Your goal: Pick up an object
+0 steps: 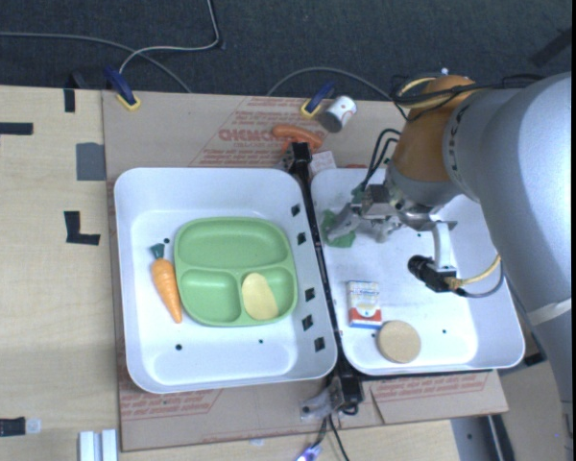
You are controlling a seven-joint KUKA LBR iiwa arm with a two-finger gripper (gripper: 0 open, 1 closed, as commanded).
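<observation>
We see the grey arm with its orange band (427,147) reaching in over the right-hand shallow white bin (490,349), its end effector (350,224) low at that bin's upper left corner, close to the divider between the two bins. Right at the tip lies something small and green (334,227); it is too blurred for us to name, and we cannot tell whether the end effector has hold of it, merely touches it, or how far open it is. A black fitting with a yellow cable (434,273) hangs off the wrist, just below.

In the same bin, nearer the front, a small white carton with red and blue print (364,303) lies flat, and just beside it sits a round tan biscuit-like disc (399,341). Both are apart from the end effector.

The left-hand shallow white bin (139,353) carries a light green plastic divided plate (232,248), with a pale yellow oval piece (260,297) in its lower right compartment. An orange plastic carrot with a green top (166,286) lies just beside the plate's left edge, on the bin floor.

We judge the task to be at the grasp itself: the approach seems made, with the green thing as the likely target, but nothing is visibly lifted clear of the bin. Closing securely and raising the object are left, as far as we can see.
</observation>
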